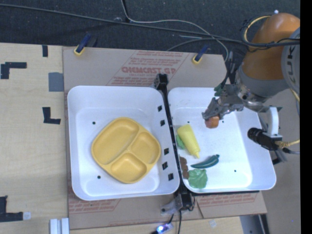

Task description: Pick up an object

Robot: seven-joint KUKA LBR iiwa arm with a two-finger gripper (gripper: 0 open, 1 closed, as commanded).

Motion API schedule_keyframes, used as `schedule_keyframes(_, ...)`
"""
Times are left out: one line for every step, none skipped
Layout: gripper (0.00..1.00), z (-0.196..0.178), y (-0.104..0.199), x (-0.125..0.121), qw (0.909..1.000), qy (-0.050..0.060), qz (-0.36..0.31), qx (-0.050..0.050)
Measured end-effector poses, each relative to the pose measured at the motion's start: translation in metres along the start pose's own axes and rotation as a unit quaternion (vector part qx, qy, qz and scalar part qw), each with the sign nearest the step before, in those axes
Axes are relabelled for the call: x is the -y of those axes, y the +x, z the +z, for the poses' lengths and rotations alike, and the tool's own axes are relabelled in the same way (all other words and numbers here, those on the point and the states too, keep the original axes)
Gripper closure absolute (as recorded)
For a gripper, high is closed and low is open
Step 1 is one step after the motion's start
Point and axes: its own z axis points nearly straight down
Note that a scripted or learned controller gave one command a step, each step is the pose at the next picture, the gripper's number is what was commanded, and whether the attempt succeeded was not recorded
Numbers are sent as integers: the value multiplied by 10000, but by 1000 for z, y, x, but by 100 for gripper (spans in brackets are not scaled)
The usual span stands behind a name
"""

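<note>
End effector (pixel 213 116) over right bin (pixel 253 177), clamped on small orange-brown object (pixel 212 123), top half hidden.

1. A robotics lab test bench, seen from above.
2. Two shallow white bins (pixel 78 145) sit side by side on a cardboard sheet (pixel 146 69), held by yellow and blue clamps (pixel 82 45) at its far edge.
3. Black cables (pixel 122 11) trail across dark carpet (pixel 48 13) beyond the bench.
4. A grey and orange industrial robot arm (pixel 268 48) reaches in from the right.
</note>
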Motion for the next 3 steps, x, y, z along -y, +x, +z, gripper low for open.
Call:
schedule_keyframes(100,19,50,15,10000,2,-7,-3)
schedule_keyframes(100,19,95,25,10000,-4,-11,-5)
schedule_keyframes(100,23,154,30,10000,-2,-16,-1)
